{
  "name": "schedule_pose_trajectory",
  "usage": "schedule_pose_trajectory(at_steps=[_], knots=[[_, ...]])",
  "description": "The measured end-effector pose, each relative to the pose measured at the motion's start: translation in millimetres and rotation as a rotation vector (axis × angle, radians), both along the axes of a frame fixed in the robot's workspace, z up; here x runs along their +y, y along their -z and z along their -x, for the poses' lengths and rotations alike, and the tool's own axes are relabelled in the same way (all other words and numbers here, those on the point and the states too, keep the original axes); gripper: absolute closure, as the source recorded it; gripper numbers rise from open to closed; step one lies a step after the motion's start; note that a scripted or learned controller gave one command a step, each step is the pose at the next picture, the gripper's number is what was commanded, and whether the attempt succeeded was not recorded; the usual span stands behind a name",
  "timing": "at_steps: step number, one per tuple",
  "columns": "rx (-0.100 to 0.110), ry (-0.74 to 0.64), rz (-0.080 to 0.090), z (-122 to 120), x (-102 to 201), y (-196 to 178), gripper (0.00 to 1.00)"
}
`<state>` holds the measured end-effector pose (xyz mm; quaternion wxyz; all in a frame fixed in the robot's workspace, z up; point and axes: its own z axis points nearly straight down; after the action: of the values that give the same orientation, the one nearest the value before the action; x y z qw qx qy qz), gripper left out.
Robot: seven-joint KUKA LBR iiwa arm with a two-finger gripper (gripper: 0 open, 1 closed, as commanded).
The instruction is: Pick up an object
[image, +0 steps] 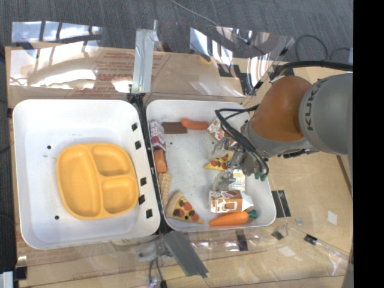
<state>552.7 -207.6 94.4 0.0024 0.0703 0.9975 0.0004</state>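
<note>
Approach is the step in hand, as I judge it; my grey arm with its orange band [282,110] reaches in from the right over the right-hand shallow white bin [192,161], and my two-finger gripper [235,171] hangs low among the toy food on that bin's right side; whether it is spread or closed I cannot tell, since cables and the wrist crowd the view there, and I see nothing clearly held.

Candidates lie close: a small yellow pizza-slice toy [217,164] just to the gripper's left; a white and orange printed carton [227,202] just below it, with an orange carrot toy [230,219] touching the carton's lower edge; a larger pizza wedge with red toppings [183,209] near the bin's lower left; a reddish sausage toy [194,125] and a dark brown bar [174,128] along the upper wall; a small printed packet [216,128] beside them; a patterned wrapper [158,135] and an orange stick-shaped piece [160,161] against the left wall.

The left-hand white bin [36,161] bears a yellow three-compartment plastic tray [96,180], well apart from my reach.

The next move, I think, calls for settling on one piece, probably the carton or the small slice; descending squarely over it; and closing without nudging its neighbours, which sit tight together and could spoil the grasp.
</note>
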Motion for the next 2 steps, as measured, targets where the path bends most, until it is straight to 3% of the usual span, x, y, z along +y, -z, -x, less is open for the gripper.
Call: schedule_pose_trajectory(at_steps=[1, 2], knots=[[-0.004, -0.037, 0.004, -53.3, -2.8, -2.0, 0.0], [-0.005, 0.021, 0.004, -54.4, -3.0, -1.8, 0.0]])
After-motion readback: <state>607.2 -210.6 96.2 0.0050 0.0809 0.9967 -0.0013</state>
